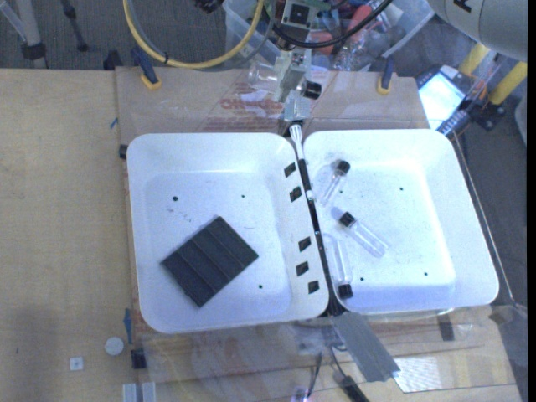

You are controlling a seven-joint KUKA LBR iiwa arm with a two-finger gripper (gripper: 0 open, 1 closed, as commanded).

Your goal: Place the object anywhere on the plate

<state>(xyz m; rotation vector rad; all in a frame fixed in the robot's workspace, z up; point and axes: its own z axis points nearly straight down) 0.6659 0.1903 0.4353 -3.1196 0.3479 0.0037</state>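
Two white bins are seen side by side on the table (59,224). In the left bin (159,162) a dark ribbed plate (209,260) lies flat, turned at an angle, toward the near left part of the floor. In the right bin (435,191) three clear vials with black caps are found, all near the left wall: one vial (332,179) lies toward the far side with its cap pointing away, a second vial (358,231) lies just nearer, slanted, with its cap toward the far left, and a third vial (338,266) lies along the wall with its cap at the near end. None of the vials touches the plate; they are kept apart from it by the divider between the bins. The hand (293,90) is held above the far edge of the bins, over the seam between them, well apart from the plate and vials. Whether the hand is released or clenched cannot be told, as its tips are blurred against clutter. A clear vial seems to hang beside it, but a grasp cannot be confirmed.
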